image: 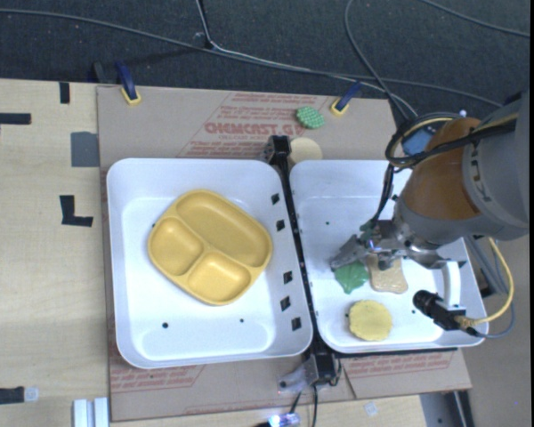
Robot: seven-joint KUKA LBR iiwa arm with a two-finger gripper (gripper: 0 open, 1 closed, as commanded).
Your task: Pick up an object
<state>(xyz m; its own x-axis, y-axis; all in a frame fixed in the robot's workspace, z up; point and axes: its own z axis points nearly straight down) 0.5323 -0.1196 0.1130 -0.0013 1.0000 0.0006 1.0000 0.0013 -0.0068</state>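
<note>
My gripper (371, 254) hangs low in the right bin (325, 194), directly over a green object (350, 278) and a tan, toast-like piece (390, 280) lying side by side. A round yellow object (370, 320) lies near that bin's front wall, apart from the gripper. The wrist and the orange band (440, 181) hide part of the fingers. In the left bin (133, 327) rests a yellow divided plate (209, 246).
A small green dotted item (309, 116) and a pale round one (305, 149) lie on the cardboard behind the bins. Cables cross the dark floor at the back. A black-tipped part (430, 305) sticks out near the right bin's front right corner.
</note>
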